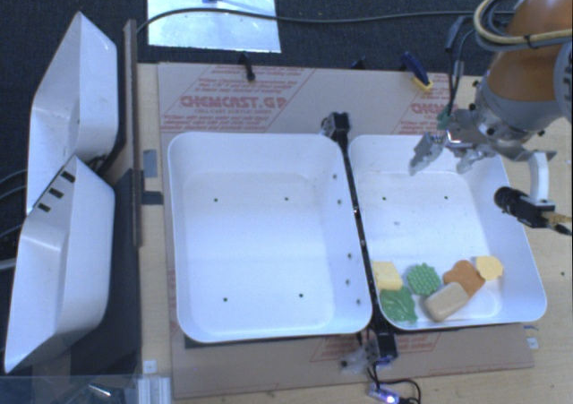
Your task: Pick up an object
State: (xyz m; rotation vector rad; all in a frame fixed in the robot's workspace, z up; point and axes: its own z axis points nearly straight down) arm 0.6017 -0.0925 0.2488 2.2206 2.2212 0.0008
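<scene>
1. The grey arm with the orange band is seen entering from the right, its wrist held above the far right corner of the right shallow white bin.
2. The two-finger gripper is seen over the far part of that bin, raised above the bin floor. Its fingers are spread apart, and nothing is seen between them.
3. The objects are grouped along the near wall of the right bin, well apart from the gripper:
   - a pale yellow block, nearest the divider between the bins;
   - a dark green ridged piece, just beside it;
   - a lighter green leaf-shaped piece, in the near left corner;
   - a beige oblong piece, touching an orange piece;
   - a small yellow piece, farthest right.
4. The left shallow white bin is noted beside the right one on the worktop, which is covered by a printed cardboard sheet.
</scene>
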